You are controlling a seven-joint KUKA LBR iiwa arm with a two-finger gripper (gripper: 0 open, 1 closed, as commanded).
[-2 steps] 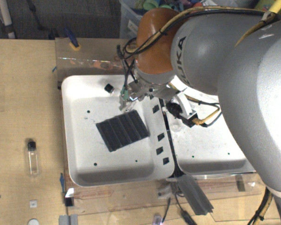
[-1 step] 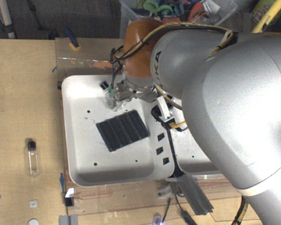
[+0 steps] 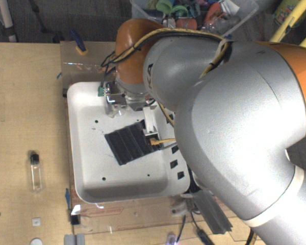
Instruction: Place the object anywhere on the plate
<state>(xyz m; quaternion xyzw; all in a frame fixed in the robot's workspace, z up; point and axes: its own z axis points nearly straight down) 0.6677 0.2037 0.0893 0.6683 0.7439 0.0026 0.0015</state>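
Note:
My gripper [image 3: 113,105] hangs over the far part of the left white bin [image 3: 92,162], near its back wall. The metal end of the gripper points toward the bin's floor, with the orange band of the wrist just behind it. The bulky grey arm [image 3: 234,121] fills the right half of the view, hiding the right side of this bin and whatever lies beyond it. The bare part of the bin floor has only a few small dark specks.
A small clear vial [image 3: 35,171] lies on the wooden bench left of the bin. A clear tub [image 3: 194,4] of several colourful items stands at the back. A blue clip [image 3: 80,47] sits at the bin's far left corner.

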